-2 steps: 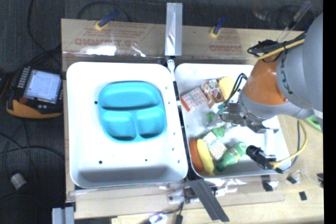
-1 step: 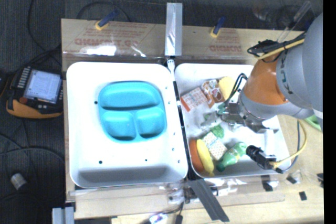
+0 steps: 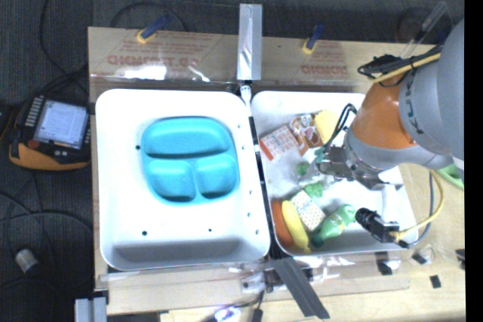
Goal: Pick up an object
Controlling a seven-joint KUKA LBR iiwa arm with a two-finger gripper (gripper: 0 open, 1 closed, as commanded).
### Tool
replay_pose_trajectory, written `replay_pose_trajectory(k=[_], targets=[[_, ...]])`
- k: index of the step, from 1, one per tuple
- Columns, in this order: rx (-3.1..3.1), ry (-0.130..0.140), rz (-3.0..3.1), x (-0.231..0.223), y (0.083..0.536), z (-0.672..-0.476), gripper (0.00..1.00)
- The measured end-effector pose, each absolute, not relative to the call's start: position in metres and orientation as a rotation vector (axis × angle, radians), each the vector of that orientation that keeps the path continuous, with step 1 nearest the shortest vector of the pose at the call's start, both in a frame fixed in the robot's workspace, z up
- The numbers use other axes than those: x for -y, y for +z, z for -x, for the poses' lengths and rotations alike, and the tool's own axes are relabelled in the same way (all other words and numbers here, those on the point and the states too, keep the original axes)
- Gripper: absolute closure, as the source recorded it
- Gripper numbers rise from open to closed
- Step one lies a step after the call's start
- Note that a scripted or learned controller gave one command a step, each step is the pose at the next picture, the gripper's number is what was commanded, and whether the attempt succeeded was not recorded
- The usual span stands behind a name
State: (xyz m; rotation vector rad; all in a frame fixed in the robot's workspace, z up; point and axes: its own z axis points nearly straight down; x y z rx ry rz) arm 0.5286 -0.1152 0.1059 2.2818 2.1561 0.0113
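Clutter fills the right bin (image 3: 260, 108): a snack packet (image 3: 277, 141) and a yellow item (image 3: 326, 121) at the far side, a banana (image 3: 294, 231), an orange piece (image 3: 278, 216), a patterned box (image 3: 308, 210) and a green bottle (image 3: 336, 221) nearer. Over them the claw (image 3: 324, 161) sits low among the objects; whether it grips anything I cannot tell. A blue divided tray (image 3: 189, 158) lies in the left bin (image 3: 113, 162).

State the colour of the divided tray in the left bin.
Light blue tray, clearest in the camera view.
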Motion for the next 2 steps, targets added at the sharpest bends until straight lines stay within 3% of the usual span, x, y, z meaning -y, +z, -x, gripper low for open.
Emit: replay_pose_trajectory(k=[1, 2], targets=[[-2.097, -0.009, -2.337, 0.114, 0.24, -0.569, 1.0], [-2.418, -0.007, -2.008, 0.075, 0.212, -0.553, 1.0]])
